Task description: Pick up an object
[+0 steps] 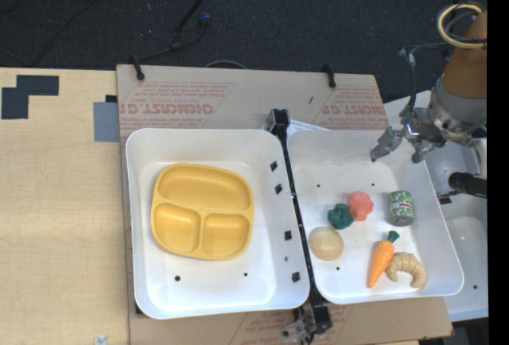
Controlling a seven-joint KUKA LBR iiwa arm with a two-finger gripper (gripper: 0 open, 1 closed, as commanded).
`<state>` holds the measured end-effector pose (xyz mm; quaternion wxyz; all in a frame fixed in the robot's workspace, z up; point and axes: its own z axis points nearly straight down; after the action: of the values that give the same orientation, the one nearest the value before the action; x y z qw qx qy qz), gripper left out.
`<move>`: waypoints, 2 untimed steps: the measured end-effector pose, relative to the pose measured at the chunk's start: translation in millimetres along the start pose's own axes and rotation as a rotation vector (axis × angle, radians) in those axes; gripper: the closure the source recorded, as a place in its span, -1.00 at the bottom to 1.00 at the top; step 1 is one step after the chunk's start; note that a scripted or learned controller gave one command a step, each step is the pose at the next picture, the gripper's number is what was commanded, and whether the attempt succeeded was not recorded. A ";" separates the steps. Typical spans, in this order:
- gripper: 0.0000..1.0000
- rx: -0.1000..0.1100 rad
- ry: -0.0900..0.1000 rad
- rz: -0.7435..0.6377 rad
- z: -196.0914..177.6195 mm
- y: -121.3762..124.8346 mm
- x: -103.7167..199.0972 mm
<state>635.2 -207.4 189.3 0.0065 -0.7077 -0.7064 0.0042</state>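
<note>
My hand (404,144) hangs spread and holding nothing over the right bin's (350,292) far corner, while the small tin can (401,207) near that bin's right wall looks light, rigid and slick, best pinched across its sides.

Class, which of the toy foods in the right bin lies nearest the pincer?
The small green-labelled can, standing at the group's upper right, closest below the pincer.
</note>
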 end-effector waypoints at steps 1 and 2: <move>-1.00 -0.015 -0.004 -0.002 -8.7 3.2 0.1; -1.00 -0.010 -0.002 -0.005 38.3 5.0 8.4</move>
<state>639.6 -198.9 150.9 0.0025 -0.7061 -0.7081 0.0015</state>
